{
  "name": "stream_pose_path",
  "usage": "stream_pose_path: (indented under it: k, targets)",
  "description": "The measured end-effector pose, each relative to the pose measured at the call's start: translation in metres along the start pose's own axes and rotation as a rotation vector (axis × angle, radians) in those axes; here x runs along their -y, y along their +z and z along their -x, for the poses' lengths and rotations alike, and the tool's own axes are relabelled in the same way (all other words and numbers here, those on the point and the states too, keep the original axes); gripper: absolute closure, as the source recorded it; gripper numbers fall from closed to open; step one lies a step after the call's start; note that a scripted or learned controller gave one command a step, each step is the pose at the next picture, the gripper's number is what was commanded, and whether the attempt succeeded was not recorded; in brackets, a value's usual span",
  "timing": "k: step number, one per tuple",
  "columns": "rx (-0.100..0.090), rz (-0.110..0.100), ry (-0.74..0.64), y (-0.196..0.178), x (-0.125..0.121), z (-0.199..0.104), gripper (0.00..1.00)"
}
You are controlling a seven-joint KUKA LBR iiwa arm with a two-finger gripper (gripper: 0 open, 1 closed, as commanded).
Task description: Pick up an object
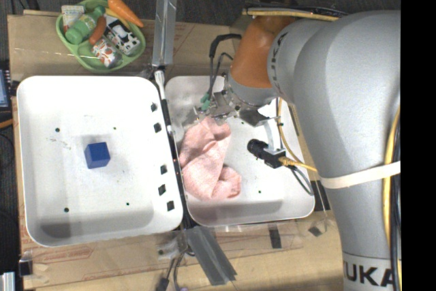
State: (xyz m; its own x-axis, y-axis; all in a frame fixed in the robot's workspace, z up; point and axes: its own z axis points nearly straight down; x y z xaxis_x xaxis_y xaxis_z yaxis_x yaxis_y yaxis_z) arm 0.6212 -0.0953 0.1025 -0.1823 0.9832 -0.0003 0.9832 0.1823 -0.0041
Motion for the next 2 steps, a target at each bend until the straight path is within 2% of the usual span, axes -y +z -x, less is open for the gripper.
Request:
stream_pose_path:
  k: [1,2]
  targets:
    - [-0.001,-0.001,-0.003,0.012,0.034,0.006,0.0]
    - [-0.001,0.003,-0.083,0.01,-0.016,0.002,0.0]
